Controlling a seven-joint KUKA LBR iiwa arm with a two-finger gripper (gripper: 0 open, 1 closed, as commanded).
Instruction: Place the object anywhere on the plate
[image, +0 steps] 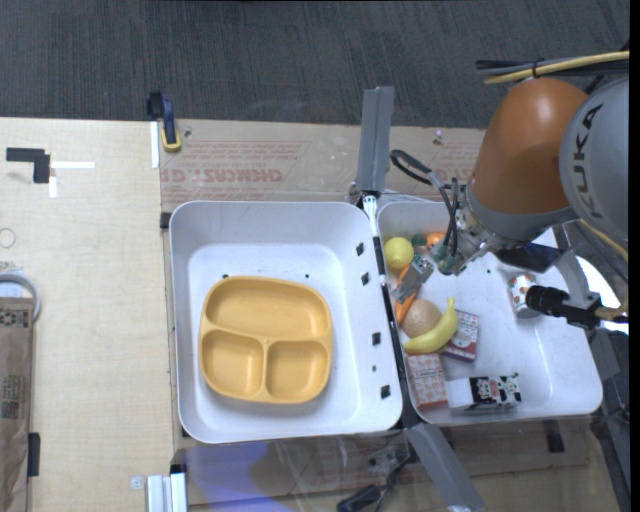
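While the grey and orange arm (545, 150) reaches from the frame's right over the right bin (570, 400), yellow three-compartment plate (266, 338) centre of left bin (285, 225), banana (436, 333) among clutter right of centre, gripper (443, 258) low above clutter, grip state cannot be told.

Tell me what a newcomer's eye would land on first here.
First the yellow divided plate, alone in the left bin. Next the arm's big orange band looming over the right bin. Below it lies a clutter against the bin's left side: a banana, a lemon and small boxes.
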